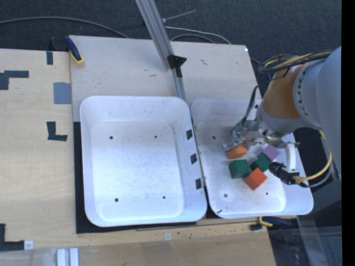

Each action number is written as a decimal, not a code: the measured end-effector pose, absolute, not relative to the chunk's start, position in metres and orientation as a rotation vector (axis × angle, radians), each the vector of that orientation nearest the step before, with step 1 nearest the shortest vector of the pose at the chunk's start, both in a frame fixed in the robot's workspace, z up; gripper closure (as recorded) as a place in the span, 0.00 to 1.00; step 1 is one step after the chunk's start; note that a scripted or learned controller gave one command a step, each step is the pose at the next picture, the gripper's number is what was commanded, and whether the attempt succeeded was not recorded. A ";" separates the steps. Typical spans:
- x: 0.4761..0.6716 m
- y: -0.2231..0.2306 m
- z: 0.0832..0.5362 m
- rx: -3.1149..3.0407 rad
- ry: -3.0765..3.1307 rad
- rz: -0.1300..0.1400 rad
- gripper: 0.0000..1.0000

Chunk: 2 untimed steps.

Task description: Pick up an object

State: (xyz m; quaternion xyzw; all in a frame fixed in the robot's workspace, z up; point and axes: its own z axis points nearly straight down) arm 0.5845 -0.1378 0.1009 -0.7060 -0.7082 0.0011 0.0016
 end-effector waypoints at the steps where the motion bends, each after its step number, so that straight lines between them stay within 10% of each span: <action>1: 0.524 -0.070 0.196 -2.214 -2.227 -0.005 1.00; 2: 0.607 0.018 0.191 -2.209 -2.233 -0.005 1.00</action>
